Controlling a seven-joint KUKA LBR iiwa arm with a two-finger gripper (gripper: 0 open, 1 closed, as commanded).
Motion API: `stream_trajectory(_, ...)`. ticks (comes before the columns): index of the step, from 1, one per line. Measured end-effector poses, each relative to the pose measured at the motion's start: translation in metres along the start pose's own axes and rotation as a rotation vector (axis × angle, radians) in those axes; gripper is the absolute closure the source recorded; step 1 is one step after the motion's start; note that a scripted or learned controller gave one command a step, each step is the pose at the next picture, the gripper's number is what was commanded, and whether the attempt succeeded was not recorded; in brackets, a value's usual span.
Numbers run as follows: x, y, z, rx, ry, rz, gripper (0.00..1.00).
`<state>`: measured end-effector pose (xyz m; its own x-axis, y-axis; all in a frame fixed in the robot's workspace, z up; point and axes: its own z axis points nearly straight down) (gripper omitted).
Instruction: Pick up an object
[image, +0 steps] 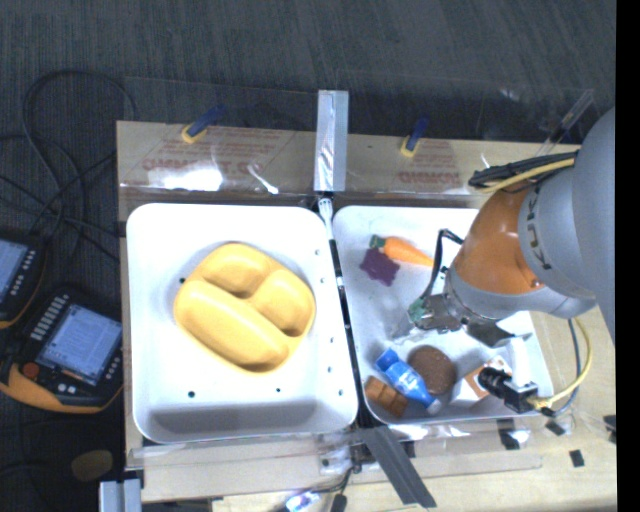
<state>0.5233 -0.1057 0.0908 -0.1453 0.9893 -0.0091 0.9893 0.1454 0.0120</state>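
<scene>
End effector (432, 312) apparently low in right bin (355, 300)

A: Left bin (150, 300) is showing white, the bread (245, 305) glowing yellow.
B: A carrot (405, 250) is showing orange, a purple piece (378, 266) beside it, blue bottle (405, 377), brown disc (433, 366).

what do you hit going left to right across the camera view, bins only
yellow bread-shaped object in the left bin → purple piece → blue bottle → brown round object → gripper area of the arm, over the right bin
</scene>
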Motion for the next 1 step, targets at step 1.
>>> stream_trajectory(1,0.0034,0.0005,0.0016,0.001,0.004,-0.004,0.00)
